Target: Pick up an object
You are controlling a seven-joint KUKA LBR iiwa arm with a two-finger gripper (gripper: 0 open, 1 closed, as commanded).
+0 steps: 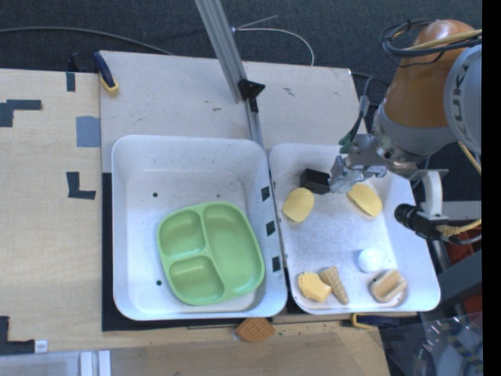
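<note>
My gripper (pixel 345 177) hangs low over the back of the right bin (pixel 423 284), the grey and orange arm reaching in from the right. Just left of it lies a small black block (pixel 315 180). A round yellow piece (pixel 298 204) sits below the block, and another yellow piece (pixel 365 200) lies right under the gripper's right side. Nearer the front are a white ball (pixel 369 258), a yellow lump (pixel 314 287), a waffle cone (pixel 335 283) and a tan bread roll (pixel 387 285). I see nothing held.
The left bin (pixel 133 163) holds a green divided plate (pixel 210 251). A metal pole (pixel 223 37) slants down to the bins' back edge. A brown biscuit (pixel 254 330) lies on the bench in front of the bins.
</note>
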